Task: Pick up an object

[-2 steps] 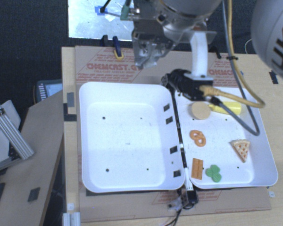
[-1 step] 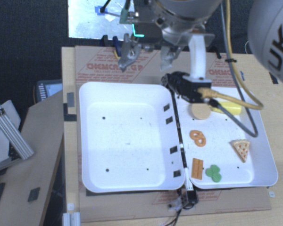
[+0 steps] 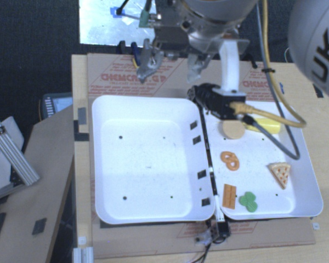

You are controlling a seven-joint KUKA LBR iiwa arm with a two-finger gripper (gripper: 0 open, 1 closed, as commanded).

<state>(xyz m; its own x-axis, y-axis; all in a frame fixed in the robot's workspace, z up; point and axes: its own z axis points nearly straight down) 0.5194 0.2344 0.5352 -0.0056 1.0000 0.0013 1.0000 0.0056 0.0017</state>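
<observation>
Nearest the lens, a flat orange rectangular cracker (image 3: 229,196) and a green leafy toy piece (image 3: 248,201) lie side by side at the front of the right white bin (image 3: 310,193), with a brown pretzel (image 3: 229,160), a pizza-slice toy (image 3: 280,174), a tan round disc (image 3: 233,130) and a yellow block (image 3: 266,125) farther back. Above the bins' far edge, over the cardboard sheet (image 3: 118,75), the metal two-finger gripper (image 3: 172,67) hangs with its fingers apart and nothing between them.
</observation>
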